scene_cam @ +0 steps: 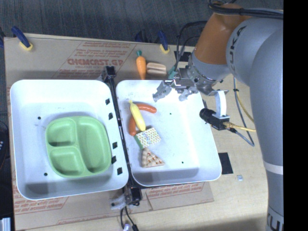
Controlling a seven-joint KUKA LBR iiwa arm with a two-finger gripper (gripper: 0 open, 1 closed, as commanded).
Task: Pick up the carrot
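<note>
Behind the gripper [172, 92], at the top of the view, lies a dark grey ribbed floor [96, 8]. The pale tan bench [240, 196] carries a brown cardboard sheet [91, 57] with red print. A blue clamp [22, 38] grips the sheet's far edge, well to the gripper's left. A second blue clamp [163, 41] sits just behind the gripper. A black square patch [224, 163] lies nearer the camera than the gripper. The light is even and soft.
</note>
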